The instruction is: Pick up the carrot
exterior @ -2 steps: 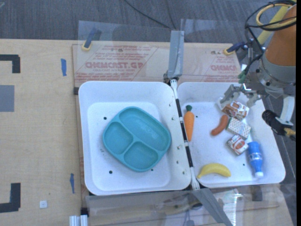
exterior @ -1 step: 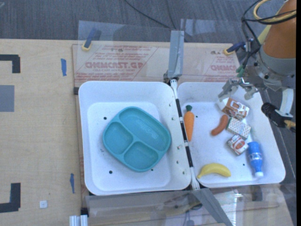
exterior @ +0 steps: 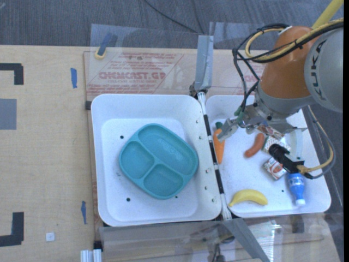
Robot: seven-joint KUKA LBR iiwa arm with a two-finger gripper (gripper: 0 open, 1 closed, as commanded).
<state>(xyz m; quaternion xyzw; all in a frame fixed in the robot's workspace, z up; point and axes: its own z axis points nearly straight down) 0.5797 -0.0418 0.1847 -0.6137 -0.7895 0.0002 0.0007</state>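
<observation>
Mostly, the arm covers the back of the right bin, so that bin's far wall and rear floor are hidden under the grey housing, orange band and looping cables. The gripper reaches out to the view's left from under the wrist, low over the bin's left side; its fingers are thin and dark against clutter, and I cannot tell whether they stand apart or together.

The carrot lies at the right bin's left wall, just beside the divider between the 2 bins. Its long axis runs roughly front to back, with the green top toward the far end, just beside the gripper, and the orange tip toward the near end. Whether the gripper touches it is unclear.

Open white floor lies to the carrot's right. Beyond that sits a sausage, tilted; farther right a small packet and a blue bottle near the right wall, partly crossed by dark hardware. A banana rests near the front edge.

The left bin holds a teal 3-compartment plate, with bare floor around it.
</observation>
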